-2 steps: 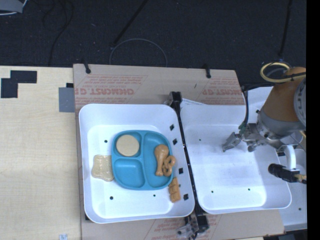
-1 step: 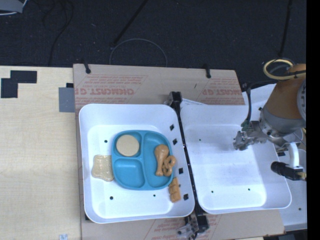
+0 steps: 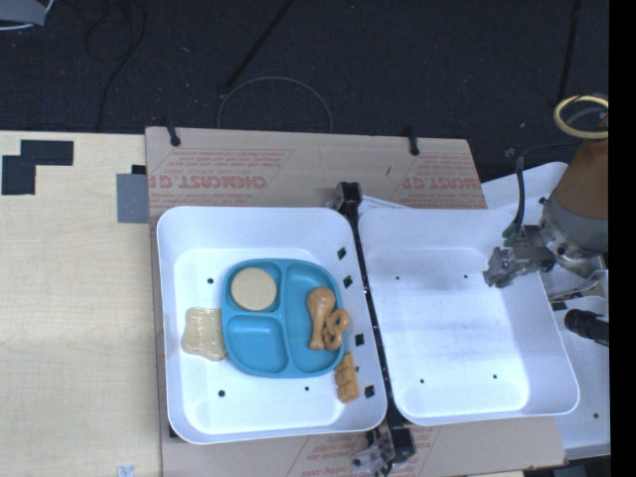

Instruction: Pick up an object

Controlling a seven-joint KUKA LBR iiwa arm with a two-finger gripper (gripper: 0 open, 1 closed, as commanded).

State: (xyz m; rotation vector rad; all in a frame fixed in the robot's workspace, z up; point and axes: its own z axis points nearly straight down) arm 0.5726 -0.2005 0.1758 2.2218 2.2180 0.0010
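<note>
Along the bottom edge of the frame a brown cardboard sheet (image 3: 328,455) with red print pokes out from under the two bins, and a small dark clamp (image 3: 383,453) at the bottom centre is cut off by the frame; above it, the left bin (image 3: 189,405) holds a blue divided plate (image 3: 268,351) at its middle; a round tan cookie (image 3: 252,289) lies in the plate's upper-left section, and a brown pretzel-like piece (image 3: 326,318) lies in its right section; a pale waffle-like slab (image 3: 204,333) rests on the bin floor touching the plate's left rim, and a small orange-brown chunk (image 3: 346,378) sits just beside the plate's lower right corner.

The right bin (image 3: 556,386) shows bare white floor with faint scuffs; the gripper (image 3: 500,269) hangs at its upper right edge, well apart from the plate and the food pieces; whether its fingers are spread or closed cannot be told, as the tip is small and dark against the bin wall; the arm (image 3: 581,202) enters from the right and is cut off there.

To the left lies a pale wooden bench top (image 3: 70,316) with black and grey squares near the upper left; beyond, across the top of the frame, dark carpet (image 3: 397,48) carries loose cables, hard to trace.
</note>
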